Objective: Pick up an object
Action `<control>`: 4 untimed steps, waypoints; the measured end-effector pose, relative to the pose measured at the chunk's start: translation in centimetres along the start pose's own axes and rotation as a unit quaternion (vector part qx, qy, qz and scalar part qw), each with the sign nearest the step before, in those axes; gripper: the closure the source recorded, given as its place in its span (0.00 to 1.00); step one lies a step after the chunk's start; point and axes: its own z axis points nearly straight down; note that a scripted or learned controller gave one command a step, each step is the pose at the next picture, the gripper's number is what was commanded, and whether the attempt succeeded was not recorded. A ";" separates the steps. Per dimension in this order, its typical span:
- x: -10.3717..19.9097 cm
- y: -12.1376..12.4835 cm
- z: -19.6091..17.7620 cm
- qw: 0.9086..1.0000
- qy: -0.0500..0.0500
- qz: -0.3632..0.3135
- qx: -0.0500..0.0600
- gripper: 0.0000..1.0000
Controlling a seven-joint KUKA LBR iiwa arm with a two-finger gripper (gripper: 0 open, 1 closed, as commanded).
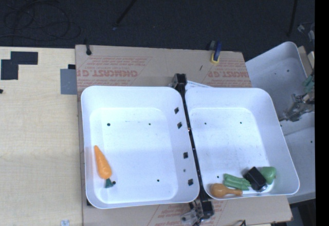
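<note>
An orange toy carrot (102,163) with a small dark green tip lies near the front left corner of the left white bin (128,97). In the front right corner of the right white bin (231,97) several things lie bunched together. They are a green pod-shaped piece (235,182), a black block (255,178), a light green piece (269,172) behind it and an orange-tan gourd shape (224,190) against the front wall.
Both bins rest on a sheet of brown cardboard (154,68) on a pale wooden bench (36,132). A blue and yellow clamp (216,52) stands at the cardboard's back edge. A grey metal plate (280,68) with cables on it lies to the right.
</note>
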 end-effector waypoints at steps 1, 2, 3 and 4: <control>-6.2 -0.1 6.7 1.000 0.000 0.007 0.006 1.00; 4.4 0.0 2.4 1.000 0.001 -0.002 0.001 1.00; -0.3 -0.3 7.6 1.000 0.000 0.006 0.006 1.00; -4.9 -0.3 10.3 1.000 0.000 0.006 0.005 1.00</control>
